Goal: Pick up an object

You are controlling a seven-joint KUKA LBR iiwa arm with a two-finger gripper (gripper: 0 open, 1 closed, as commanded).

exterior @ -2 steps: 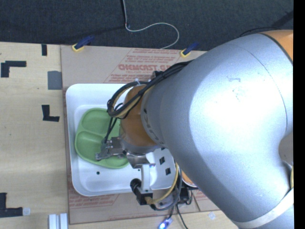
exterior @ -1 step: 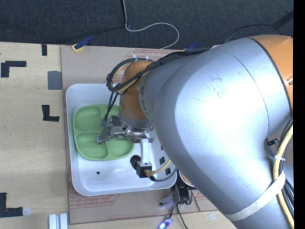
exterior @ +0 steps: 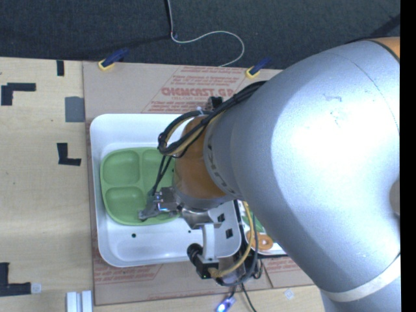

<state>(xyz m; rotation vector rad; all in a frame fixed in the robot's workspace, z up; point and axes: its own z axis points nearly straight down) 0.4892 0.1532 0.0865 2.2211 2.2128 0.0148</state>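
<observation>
A light green divided plate [exterior: 127, 181] lies in the left white bin [exterior: 123, 249], against its left side. My gripper [exterior: 155, 209] reaches down over the plate's near right corner, its metal tip right at the plate's rim. The grey arm [exterior: 305, 168] with its orange band [exterior: 192, 168] covers the plate's right part. Nothing shows as held.
The right bin is almost wholly hidden under the arm; a sliver with a green [exterior: 257, 226] and an orange item [exterior: 264, 243] peeks out below the wrist. Cables [exterior: 175, 132] loop off the wrist. Cardboard [exterior: 195, 86] lies under the bins, and a white cord [exterior: 208, 38] lies behind.
</observation>
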